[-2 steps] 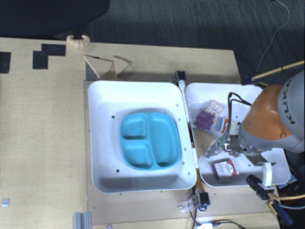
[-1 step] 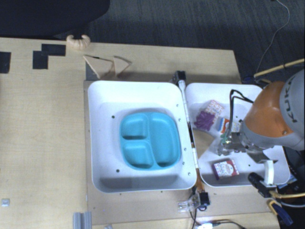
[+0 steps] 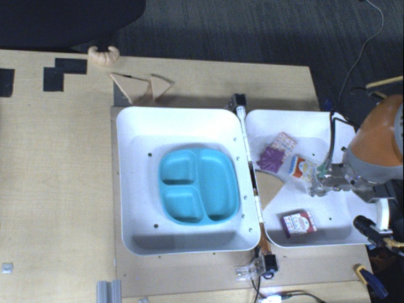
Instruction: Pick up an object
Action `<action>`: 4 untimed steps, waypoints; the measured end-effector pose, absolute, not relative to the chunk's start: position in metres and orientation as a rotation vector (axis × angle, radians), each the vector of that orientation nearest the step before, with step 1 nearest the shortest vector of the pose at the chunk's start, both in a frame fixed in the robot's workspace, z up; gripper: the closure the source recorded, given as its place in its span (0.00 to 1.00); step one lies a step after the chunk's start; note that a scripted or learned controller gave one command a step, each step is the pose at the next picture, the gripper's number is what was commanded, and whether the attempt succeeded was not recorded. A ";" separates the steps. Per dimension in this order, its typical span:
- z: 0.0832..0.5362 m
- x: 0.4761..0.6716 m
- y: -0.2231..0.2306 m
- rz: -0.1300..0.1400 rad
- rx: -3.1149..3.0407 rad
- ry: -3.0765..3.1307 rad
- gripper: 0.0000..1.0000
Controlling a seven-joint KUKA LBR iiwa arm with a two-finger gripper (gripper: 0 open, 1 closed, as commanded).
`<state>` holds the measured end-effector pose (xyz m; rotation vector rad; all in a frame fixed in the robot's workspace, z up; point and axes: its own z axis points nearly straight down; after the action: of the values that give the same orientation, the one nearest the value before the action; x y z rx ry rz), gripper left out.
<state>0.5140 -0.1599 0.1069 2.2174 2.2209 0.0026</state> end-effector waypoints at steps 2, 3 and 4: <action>0.087 0.490 -0.139 0.008 2.214 2.214 0.00; 0.099 0.492 -0.139 0.013 2.209 2.212 1.00; 0.099 0.492 -0.139 0.013 2.209 2.213 0.00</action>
<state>0.4917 -0.1388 0.0989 2.2090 2.2128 0.0130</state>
